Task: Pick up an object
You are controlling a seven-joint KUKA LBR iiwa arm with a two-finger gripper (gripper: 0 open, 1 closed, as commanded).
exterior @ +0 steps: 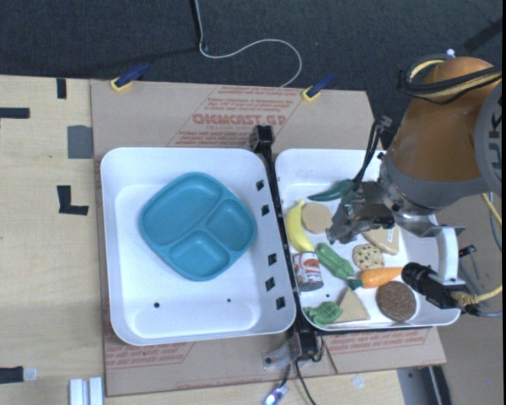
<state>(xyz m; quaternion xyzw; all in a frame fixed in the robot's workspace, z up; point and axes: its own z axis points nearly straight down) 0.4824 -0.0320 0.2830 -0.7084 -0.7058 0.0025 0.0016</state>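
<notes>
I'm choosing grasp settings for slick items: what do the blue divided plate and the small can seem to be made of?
The blue divided plate looks like molded plastic with a smooth matte finish: one even color, rounded compartment edges. The small can looks like a toy tin with a printed red and white label and a paler top; metal or plastic, I cannot tell.

Toy foods heaped in right bin; banana leftmost

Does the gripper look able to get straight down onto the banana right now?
Probably yes. The banana lies uncovered along the right bin's left wall, and the gripper hangs just to its right. That wall and the beige round piece touching the banana could crowd the fingers.
</notes>
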